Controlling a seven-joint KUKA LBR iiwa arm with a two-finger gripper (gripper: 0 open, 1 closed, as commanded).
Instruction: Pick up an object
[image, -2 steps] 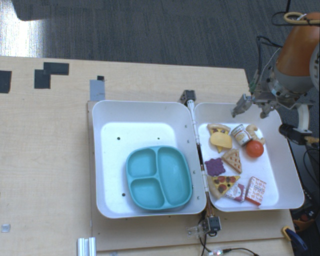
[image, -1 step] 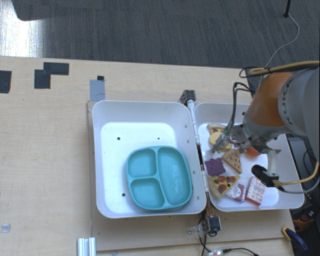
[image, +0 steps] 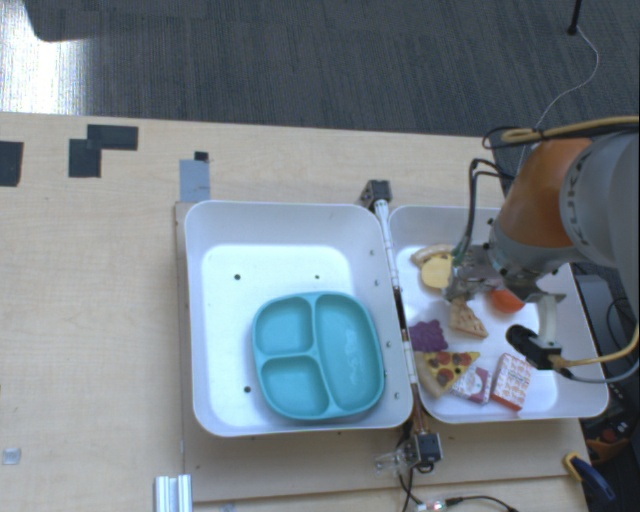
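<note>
Toy food pieces (image: 452, 340) lie scattered in the right bin (image: 590, 400), a 3-compartment teal plate (image: 318, 354) in the left bin (image: 215, 300). The gripper (image: 468, 288) hangs over the food; its state cannot be told.

The grey arm with its orange band (image: 545, 195) reaches in from the right, bent steeply downward over the right-hand side of the view. Its wrist points down and to the left, and the dark metal two-finger tool (image: 462, 287) sits low at the end of it, tips aimed downward and partly lost in shadow.
</note>
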